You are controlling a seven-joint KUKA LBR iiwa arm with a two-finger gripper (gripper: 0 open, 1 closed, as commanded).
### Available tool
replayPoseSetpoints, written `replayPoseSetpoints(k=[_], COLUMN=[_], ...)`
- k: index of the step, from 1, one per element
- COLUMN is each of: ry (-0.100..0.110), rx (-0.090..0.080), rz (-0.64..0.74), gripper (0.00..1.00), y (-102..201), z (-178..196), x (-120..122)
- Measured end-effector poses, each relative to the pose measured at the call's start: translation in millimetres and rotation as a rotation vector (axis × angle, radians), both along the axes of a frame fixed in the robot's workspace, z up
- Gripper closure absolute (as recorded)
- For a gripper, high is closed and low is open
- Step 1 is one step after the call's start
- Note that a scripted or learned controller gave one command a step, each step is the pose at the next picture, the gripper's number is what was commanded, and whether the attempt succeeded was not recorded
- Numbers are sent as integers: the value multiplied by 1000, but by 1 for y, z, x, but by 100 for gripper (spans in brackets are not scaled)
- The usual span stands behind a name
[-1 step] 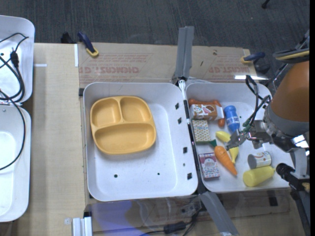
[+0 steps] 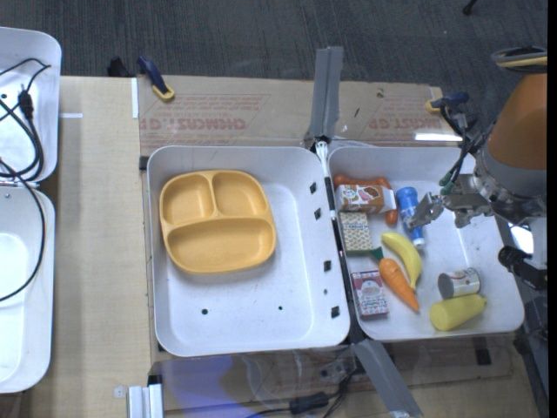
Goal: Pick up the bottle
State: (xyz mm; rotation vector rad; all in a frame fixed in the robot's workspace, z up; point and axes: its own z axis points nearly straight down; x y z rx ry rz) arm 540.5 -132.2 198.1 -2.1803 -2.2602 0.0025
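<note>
The bottle (image 2: 406, 202) is blue with a pale end and lies lengthwise in the right bin (image 2: 452, 165), near its middle, between a red-orange packet and a banana. My gripper (image 2: 425, 213) comes in from the right and sits low over the bottle's middle, covering part of it. Its metal tip overlaps the bottle's right side. The view does not settle whether it touches the bottle or hovers just above it. The grey arm with its orange band (image 2: 522, 124) rises at the right edge of the bin.
Around the bottle lie a red-orange packet (image 2: 363, 196), a checkered box (image 2: 354, 232), a banana (image 2: 404, 255), a carrot (image 2: 399, 284), a red carton (image 2: 370, 294), a silver can (image 2: 459, 283) and a yellow object (image 2: 457, 313). The left bin (image 2: 252, 320) holds an orange divided plate (image 2: 218, 220).
</note>
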Motion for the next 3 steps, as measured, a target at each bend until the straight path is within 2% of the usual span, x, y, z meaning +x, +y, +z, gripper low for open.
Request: replayPoseSetpoints(k=[1, 2, 3], ry=[-2, 0, -1], rx=[-1, -2, -1], rz=[-59, -63, 217], gripper=[0, 100, 100], y=[4, 2, 63], z=[-106, -98, 37], x=[54, 53, 82])
